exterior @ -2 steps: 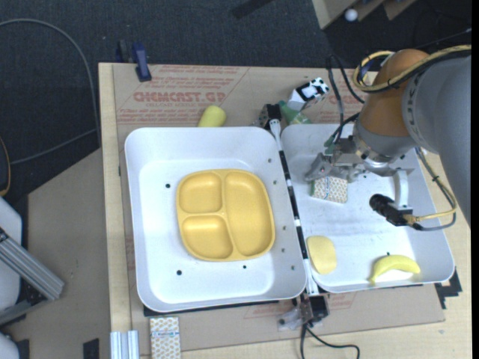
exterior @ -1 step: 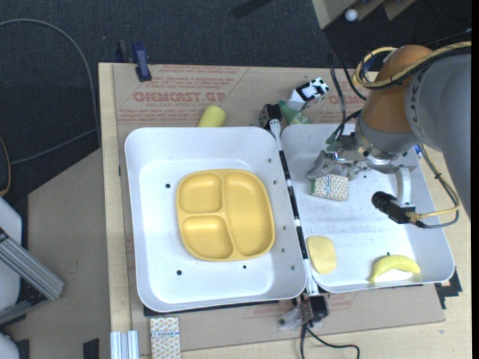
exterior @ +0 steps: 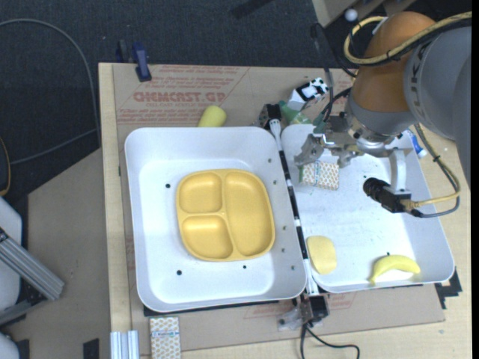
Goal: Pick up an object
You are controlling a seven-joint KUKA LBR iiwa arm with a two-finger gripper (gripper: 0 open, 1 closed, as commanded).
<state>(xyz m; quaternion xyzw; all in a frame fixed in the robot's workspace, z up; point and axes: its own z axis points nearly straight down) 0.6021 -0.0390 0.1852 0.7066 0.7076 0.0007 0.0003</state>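
Dark carpet all round, with a cardboard-topped bench [exterior: 112, 200] filling most of the frame and two white bins sat on it. The left bin [exterior: 150, 275] holds a yellow divided plate [exterior: 224, 215] right in the middle. The grey and orange arm [exterior: 397, 58] comes in from the upper right and hangs over the top of the right bin [exterior: 426, 238]. Its gripper [exterior: 323, 149] is spread open with nothing between the prongs, sitting just above a small patterned packet [exterior: 322, 176] at the bin's upper left. Lower down in that bin there's a pale yellow piece [exterior: 322, 253] by the left wall and a banana-shaped thing [exterior: 395, 267] at the lower right. A small yellow object [exterior: 212, 116] lies on the cardboard above the left bin.
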